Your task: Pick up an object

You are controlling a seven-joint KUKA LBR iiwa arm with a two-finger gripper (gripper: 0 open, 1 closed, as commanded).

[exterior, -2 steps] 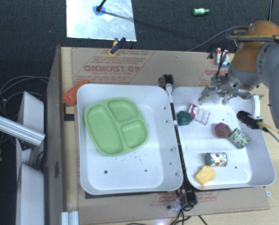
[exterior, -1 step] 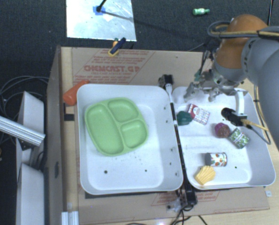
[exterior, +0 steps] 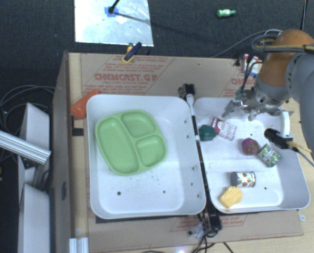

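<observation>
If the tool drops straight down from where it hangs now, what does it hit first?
Most likely bare bin floor near the back wall of the right bin. The tool hangs just behind the red-and-white packet, so it may clip that packet's edge; depth is hard to judge from this slanted view.

- Light is bright and even over the bench; the two white bins [exterior: 146, 194] are close to washed out, with faint detail on their floors.
- A foil sheet [exterior: 113, 15] on the dark floor throws patchy glare.
- Shadows are soft and short, lying close under the green tray [exterior: 129, 141] and the small things in the right bin.
- The floor stays dark and grainy.
- Overall sharpness is modest; small labels are unreadable, and the arm [exterior: 299, 67] looks slightly soft.
</observation>
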